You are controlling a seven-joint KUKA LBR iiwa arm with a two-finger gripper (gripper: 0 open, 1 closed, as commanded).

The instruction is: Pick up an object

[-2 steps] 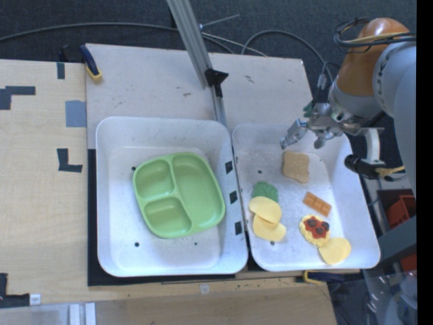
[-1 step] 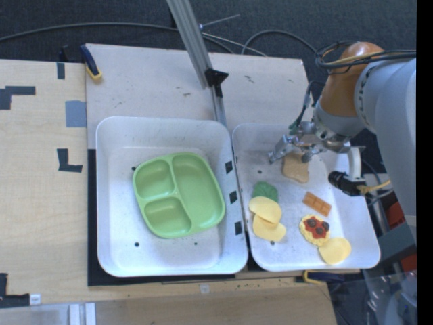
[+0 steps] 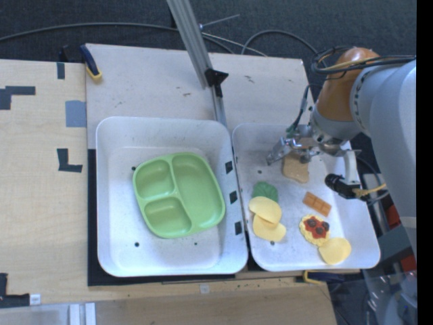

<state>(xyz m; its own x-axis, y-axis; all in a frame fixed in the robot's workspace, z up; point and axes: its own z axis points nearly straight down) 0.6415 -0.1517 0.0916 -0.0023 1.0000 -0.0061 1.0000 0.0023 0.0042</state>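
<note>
My end effector (image 3: 292, 149) over right bin (image 3: 358, 246), grip state indeterminate.
Pale bench (image 3: 149, 80) scuffed; green divided plate (image 3: 178, 195) lies in left bin (image 3: 108, 249); dark floor beyond.

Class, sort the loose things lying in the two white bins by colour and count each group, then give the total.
Green: 2, the divided plate and a leafy piece
Yellow: 3, flat pieces
Tan: 1, the slice under the hand
Orange-brown: 1, a bar
Red-topped: 1, a round
Total: 8
</note>
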